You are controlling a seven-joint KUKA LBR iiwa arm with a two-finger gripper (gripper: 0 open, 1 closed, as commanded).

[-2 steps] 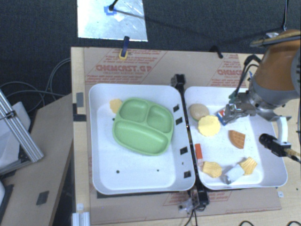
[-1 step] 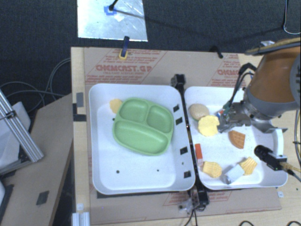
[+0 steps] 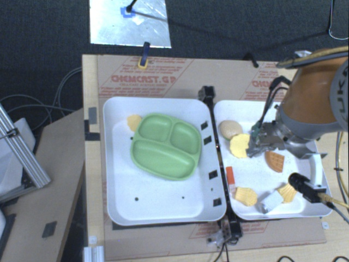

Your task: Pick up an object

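A single camera hangs fixed above the bench (image 3: 180,70), looking down at a slant. It takes in both white bins (image 3: 117,162) whole, with floor beyond the far edge.

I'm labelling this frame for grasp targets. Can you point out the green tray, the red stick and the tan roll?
Green tray (image 3: 163,160): camera view, floor of its long front compartment.
Red stick (image 3: 230,175): camera view, middle of its length.
Tan roll (image 3: 229,128): camera view, top of its rounded surface.

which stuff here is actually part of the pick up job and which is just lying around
Job: the hand, low in the right bin; within its reach, yellow round piece, beige lump, orange wedge, yellow ridged piece.

Lying about: green divided plate and small yellow piece in the left bin; metal sheet.
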